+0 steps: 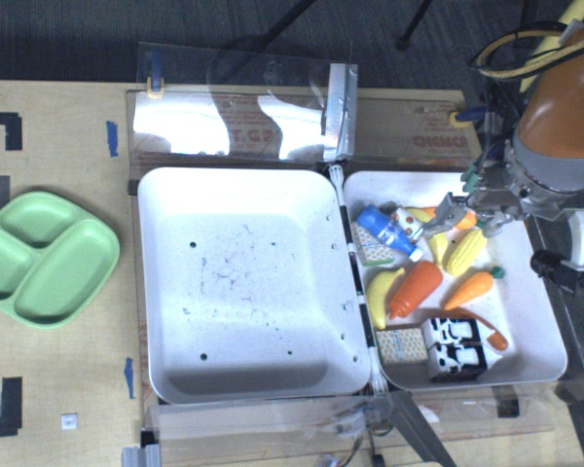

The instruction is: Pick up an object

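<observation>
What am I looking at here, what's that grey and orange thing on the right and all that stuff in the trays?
This is one camera fixed above a workbench, looking down at a slant. The grey and orange thing is a robot arm reaching in from the right. Its pincer hangs over the right white bin, which holds toy food: carrots, a corn cob, a blue bottle, plus a black-and-white box. The left white bin sits beside it. A green divided plate lies on the bench further left. I can't tell whether the pincer grips anything.
</observation>
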Robot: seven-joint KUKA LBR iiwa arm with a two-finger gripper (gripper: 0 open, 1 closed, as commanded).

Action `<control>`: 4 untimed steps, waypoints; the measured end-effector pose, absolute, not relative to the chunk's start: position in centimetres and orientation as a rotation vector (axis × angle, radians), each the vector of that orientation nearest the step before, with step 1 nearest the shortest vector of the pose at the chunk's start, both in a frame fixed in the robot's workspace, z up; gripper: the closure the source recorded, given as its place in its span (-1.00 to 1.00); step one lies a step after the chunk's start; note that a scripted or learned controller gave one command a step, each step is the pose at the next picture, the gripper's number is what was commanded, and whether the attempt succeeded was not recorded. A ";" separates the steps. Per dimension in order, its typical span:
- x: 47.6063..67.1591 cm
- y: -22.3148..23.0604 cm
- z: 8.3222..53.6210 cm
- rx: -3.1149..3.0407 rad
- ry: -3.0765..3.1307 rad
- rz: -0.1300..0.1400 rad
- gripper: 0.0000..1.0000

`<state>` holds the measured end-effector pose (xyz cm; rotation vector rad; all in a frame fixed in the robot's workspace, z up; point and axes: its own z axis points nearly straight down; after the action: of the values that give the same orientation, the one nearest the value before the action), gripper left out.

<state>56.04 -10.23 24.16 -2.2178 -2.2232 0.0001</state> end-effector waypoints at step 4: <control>51.7 -16.4 8.7 -1.499 -2.772 -0.007 -1.00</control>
<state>51.67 -16.40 8.71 -1.4988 -2.7721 -0.0073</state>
